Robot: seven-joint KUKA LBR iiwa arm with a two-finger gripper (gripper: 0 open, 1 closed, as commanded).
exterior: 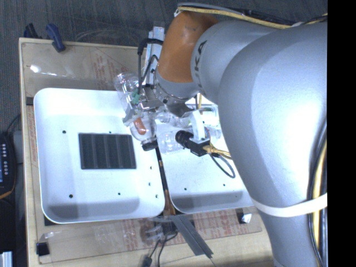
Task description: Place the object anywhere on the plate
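A dark, ribbed rectangular plate (pixel 107 151) lies flat in the middle of the left white bin (pixel 55 110). My gripper (pixel 139 118), made of clear plastic, hangs over the right edge of that bin, just above and to the right of the plate's upper right corner. A small orange-red object (pixel 140 128) sits at the gripper's tip, seen through the clear plastic. Whether it is held or lying on the bin floor is unclear. The grey arm with its orange band (pixel 181 49) covers most of the right bin (pixel 200 196).
A black divider (pixel 162 174) runs between the two bins. A black connector and looped cable (pixel 214 152) hang off the wrist over the right bin. Blue clamps (pixel 54 38) grip the bench's far left corner. A dark stand (pixel 178 232) sits at the front edge.
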